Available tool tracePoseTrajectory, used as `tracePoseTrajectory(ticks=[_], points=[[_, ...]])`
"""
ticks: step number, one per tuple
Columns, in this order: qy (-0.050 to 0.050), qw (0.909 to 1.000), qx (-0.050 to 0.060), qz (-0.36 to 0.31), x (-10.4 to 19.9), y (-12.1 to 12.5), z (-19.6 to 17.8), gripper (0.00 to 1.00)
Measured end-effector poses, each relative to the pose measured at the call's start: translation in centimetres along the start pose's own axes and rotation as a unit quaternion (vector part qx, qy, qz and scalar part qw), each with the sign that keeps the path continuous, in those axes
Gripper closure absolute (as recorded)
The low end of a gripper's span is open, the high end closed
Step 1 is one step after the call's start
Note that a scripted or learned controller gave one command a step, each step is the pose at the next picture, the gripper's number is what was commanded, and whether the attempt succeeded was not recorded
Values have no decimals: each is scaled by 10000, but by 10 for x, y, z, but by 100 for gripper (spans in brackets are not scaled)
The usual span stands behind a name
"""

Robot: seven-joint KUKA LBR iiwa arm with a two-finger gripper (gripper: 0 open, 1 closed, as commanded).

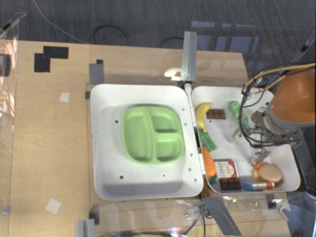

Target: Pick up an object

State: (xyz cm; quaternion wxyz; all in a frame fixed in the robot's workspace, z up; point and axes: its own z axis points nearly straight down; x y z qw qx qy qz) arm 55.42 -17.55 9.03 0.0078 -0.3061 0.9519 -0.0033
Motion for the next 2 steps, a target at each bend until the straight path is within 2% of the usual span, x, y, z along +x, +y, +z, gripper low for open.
tracePoseTrajectory(ticks=[1,2], points=[[-10,9998,-18,204,-81,22,1,0],[19,10000,-22,36,-23,70,-2,0]])
